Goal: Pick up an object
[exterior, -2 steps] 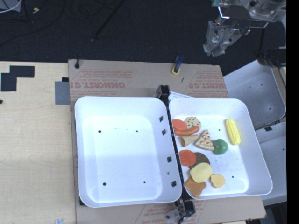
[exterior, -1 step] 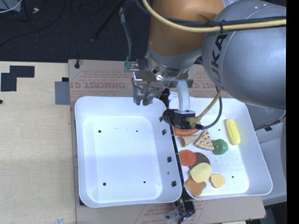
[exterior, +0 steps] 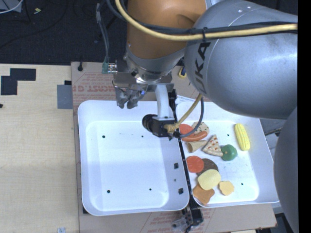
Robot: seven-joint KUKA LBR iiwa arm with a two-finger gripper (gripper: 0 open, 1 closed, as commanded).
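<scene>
My gripper hangs below the big grey and orange wrist, over the back edge of the left bin, close to the divider between the bins. A black part at its lower end sits just left of the divider. Nothing shows in its hold. The right bin holds several toy foods: a yellow corn cob, a green ball, a sandwich wedge, a red-orange slice, a red disc, a yellow lump and an orange piece.
The arm's grey body covers the upper right and the back of the right bin. A wooden bench top lies to the left. A brown cardboard sheet lies under the bins. A yellow cable droops near the toys.
</scene>
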